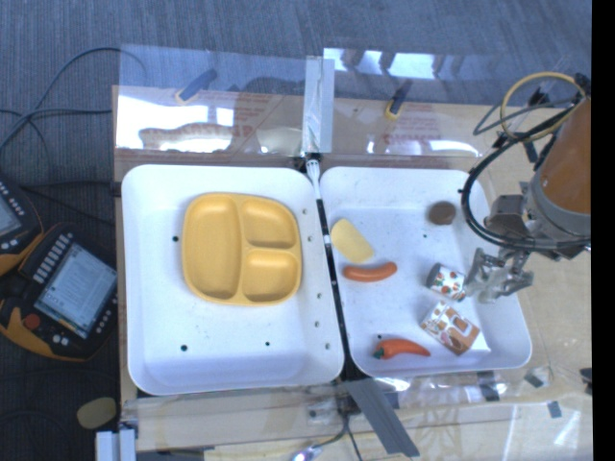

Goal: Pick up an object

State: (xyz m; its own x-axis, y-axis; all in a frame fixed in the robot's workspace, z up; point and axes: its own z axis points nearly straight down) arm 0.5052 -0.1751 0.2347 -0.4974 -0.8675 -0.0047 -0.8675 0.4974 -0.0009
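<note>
Orange and high over the bench, the arm's band (579, 161) is the part nearest the lens. It comes in from the right edge, with the grey wrist (538, 221) below it and black and yellow cables (500, 152) looping round it.

Under the wrist the gripper (500, 279) points down over the right side of the right bin (404, 185), close to its right wall. Its fingers (479, 273) look spread, with bare white floor showing between them and nothing pinched.

A small patterned can (447, 280) lies just left of the left finger, very near it; whether the two touch cannot be told. It is outside the gap, not within it. A patterned box (450, 327) lies tilted on the floor in front of the can and to the gripper's front left, apart from the fingers.

Further left, a sausage (370, 272) lies crosswise near the middle of the bin. A yellow lump (352, 241) sits just behind it, beside the wall between the two bins. A red-orange pepper (402, 349) lies near the front wall. A brown round thing (441, 213) rests towards the back, well behind the can.

The left bin (154, 353) holds a yellow divided tray (240, 248), lying flat near its middle. Off the bench at the far left a handheld pendant (62, 291) lies on the floor.
</note>
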